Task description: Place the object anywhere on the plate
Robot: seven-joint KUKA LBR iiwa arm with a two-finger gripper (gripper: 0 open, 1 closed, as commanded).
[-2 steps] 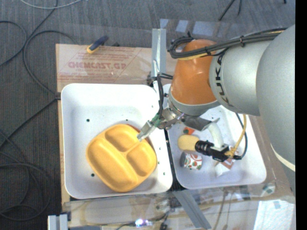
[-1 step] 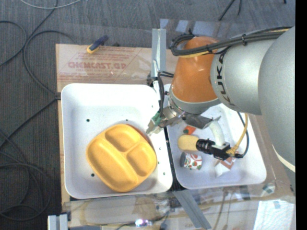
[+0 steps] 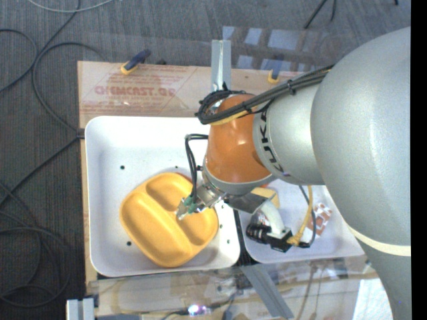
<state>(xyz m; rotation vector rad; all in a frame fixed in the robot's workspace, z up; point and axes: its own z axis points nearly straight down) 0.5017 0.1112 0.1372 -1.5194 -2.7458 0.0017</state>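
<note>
Two white bins, one yellow plate, one grey arm, two clamps

Plate in left bin

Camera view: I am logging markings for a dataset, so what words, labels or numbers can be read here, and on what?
"CHEMCAST", in faded red print on the brown board behind the left white bin; the letters after it are too blurred to read.
Black lettering on the grey arm beside the orange band: partly hidden, unreadable.
</note>
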